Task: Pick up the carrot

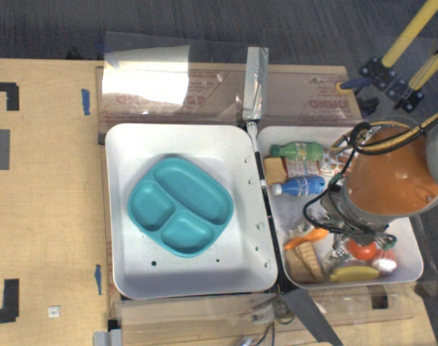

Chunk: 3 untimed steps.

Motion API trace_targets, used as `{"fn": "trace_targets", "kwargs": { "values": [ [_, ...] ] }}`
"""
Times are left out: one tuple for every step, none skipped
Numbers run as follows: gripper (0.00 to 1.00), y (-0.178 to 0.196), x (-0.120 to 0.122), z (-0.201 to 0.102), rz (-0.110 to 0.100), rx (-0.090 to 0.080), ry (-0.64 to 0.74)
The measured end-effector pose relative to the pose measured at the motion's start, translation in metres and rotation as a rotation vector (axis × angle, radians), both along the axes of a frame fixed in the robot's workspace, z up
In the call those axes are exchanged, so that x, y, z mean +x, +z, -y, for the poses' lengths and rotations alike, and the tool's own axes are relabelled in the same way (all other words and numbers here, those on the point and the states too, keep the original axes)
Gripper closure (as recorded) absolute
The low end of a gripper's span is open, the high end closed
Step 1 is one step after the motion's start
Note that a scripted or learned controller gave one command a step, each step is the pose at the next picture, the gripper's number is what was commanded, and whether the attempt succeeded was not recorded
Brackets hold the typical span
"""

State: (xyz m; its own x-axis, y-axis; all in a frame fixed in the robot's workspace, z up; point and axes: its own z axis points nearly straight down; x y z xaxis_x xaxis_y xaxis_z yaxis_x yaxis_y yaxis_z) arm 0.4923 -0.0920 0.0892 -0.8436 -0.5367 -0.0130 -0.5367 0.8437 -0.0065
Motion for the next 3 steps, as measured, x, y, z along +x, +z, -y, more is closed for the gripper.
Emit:
{"fn": "trace_targets", "kwargs": {
  "values": [
    [0.00, -0.0002, 0.0035, 0.0063, 0.000, 0.000, 0.139],
    [0.00, 0.0000, -0.0010, 0.0057, 0.003, -0.003, 0.160],
    [0.00, -0.0001, -0.0004, 0.0063, 0.001, -0.003, 0.188]
  ]
}}
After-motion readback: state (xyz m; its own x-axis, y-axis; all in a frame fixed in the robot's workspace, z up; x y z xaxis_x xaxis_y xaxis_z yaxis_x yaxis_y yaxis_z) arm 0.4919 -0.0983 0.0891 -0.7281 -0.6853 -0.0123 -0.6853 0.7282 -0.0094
